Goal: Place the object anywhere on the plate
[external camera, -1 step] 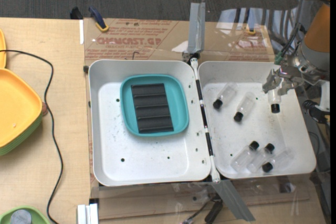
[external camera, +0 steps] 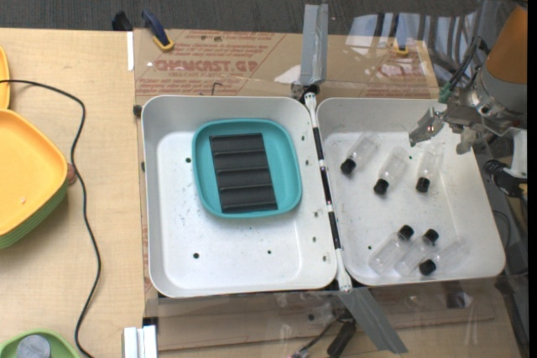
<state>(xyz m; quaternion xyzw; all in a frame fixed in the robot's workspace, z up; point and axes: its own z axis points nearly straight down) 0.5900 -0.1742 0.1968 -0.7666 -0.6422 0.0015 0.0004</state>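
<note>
A teal plate (external camera: 247, 168) with a dark ridged centre lies in the left bin (external camera: 168, 256). Several clear vials with black caps are scattered in the right bin (external camera: 474, 256): one (external camera: 358, 155) near the divider, one (external camera: 388, 173) beside it, one (external camera: 424, 173) further right, and a cluster (external camera: 411, 251) near the front. My gripper (external camera: 440, 137) hangs over the back right of the right bin, above and just behind the rightmost of the upper vials. It is open with nothing between its fingers.
A metal divider (external camera: 323, 172) runs between the two bins. Cardboard (external camera: 218, 59) lies behind them. Yellow and green dishes (external camera: 25, 176) and a black cable (external camera: 80, 180) rest on the wooden bench at left.
</note>
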